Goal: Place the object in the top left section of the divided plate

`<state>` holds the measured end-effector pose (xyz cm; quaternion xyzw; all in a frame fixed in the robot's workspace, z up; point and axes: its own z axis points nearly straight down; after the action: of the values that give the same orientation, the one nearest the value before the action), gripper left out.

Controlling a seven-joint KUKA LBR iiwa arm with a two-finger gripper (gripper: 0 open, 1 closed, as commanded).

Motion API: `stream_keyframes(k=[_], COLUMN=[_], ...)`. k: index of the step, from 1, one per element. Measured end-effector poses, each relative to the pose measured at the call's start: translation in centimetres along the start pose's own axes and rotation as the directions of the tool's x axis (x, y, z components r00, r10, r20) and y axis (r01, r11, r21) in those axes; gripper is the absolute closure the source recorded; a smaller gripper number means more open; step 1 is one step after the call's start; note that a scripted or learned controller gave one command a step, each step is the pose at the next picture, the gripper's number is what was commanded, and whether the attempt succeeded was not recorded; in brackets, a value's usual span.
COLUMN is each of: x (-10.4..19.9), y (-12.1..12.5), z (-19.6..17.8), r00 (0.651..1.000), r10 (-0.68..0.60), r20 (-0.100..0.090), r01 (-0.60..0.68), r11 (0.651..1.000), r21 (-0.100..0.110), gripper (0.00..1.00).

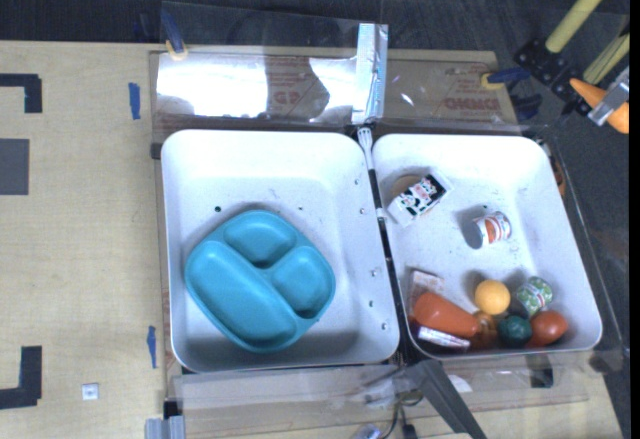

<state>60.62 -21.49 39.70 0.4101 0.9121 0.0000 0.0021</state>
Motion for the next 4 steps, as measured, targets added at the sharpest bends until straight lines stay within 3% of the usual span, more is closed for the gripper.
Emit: stream_keyframes(k=[1,2,3,4], x=[-3.2,-4.4,-2.9,-4.3], y=[2.7,4.1,3.6,3.7], z=[-4.0,-3.9,-0.1,-4.2], r00=[1.0,0.994,0.999,0.997], r10=[-0.016,-0.106,-0.051,-0.081], r20=[0.004,0.005,-0.003,0.006], r01=[0.016,0.106,0.051,0.081], r11=[1.0,0.994,0.999,0.997], r21=[-0.002,-0.002,0.001,-0.003], gripper=[1.0,1.0,1.0,1.0])
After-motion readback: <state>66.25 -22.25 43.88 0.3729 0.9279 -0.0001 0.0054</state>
